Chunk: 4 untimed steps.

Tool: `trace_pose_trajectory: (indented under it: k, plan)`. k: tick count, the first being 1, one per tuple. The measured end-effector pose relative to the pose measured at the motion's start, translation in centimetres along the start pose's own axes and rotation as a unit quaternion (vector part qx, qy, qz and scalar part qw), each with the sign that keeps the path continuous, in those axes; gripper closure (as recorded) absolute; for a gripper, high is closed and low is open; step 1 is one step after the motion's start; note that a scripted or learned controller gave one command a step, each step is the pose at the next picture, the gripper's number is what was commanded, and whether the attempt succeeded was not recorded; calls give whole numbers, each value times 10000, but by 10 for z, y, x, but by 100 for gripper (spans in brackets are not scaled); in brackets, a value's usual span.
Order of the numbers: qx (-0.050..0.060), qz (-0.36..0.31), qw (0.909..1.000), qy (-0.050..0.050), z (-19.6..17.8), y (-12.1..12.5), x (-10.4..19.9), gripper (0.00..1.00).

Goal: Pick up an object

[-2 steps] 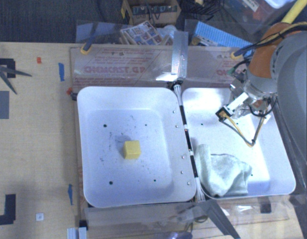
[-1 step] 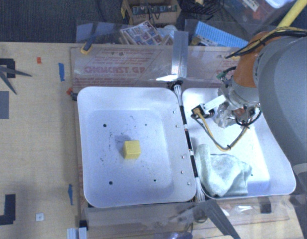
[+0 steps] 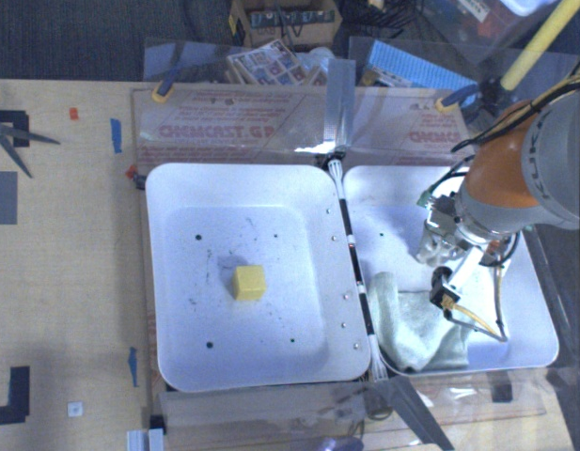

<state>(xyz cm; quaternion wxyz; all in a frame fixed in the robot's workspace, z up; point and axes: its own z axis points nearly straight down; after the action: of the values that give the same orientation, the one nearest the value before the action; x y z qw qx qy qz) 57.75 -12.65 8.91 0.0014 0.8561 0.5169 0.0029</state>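
Crumpled pale cloth (image 3: 412, 334) is seen closest, in the near left corner of the right bin (image 3: 529, 332), pressed against the wall that is shared with the left bin (image 3: 177, 214). Just behind it the pincer (image 3: 436, 248) is placed low over the floor of the right bin, beside the far edge of the cloth. Whether it is wide or narrow cannot be told, and nothing is seen held in it. A yellow cube (image 3: 250, 283) is found alone near the middle of the left bin, well apart from the pincer. Both bins are carried by a wooden desk (image 3: 64, 252). The cloth is judged to be the nearer target. Some risks can be expected from here: if the pincer is closed beside the cloth and not on a fold, only air may be caught; a thin fold may be lost during lifting; the soft cloth may be dragged along the wall and not raised
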Motion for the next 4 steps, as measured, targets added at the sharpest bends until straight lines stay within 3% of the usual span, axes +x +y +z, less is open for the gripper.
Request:
trace_pose_trajectory:
  k: [1, 2, 3, 4]
  plan:
    - [-16, 1556, 9878, 2, 1, 22, -9, 100]
    - [21, 3922, 9199, -26, -96, 22, 56, 100]
    - [1, 3481, 9375, -17, 1, 8, -65, 100]
    - [8, 4052, 9142, -2, 0, -45, -81, 100]
